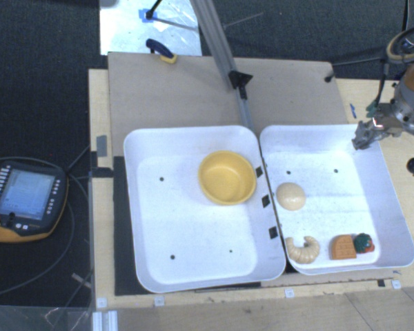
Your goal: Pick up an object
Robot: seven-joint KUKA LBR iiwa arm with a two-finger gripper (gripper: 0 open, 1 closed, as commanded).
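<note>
A yellow bowl [226, 177] sits in the left bin [159, 254], near its back right corner. In the right bin [393, 219] lie a cream round object [290, 196] by the left wall, a pale curled shrimp-like piece [303, 249] at the front left, and an orange piece with a green and red end [350, 245] at the front right. My gripper [364, 138] hangs over the right bin's back right rim, well away from all the objects. Nothing is seen between its fingers.
A metal pole [221, 40] slants over the bench behind the bins. A teach pendant [21, 198] lies on the floor to the left. A blue and yellow clamp [160, 50] sits at the bench's back edge. Black clips join the two bins.
</note>
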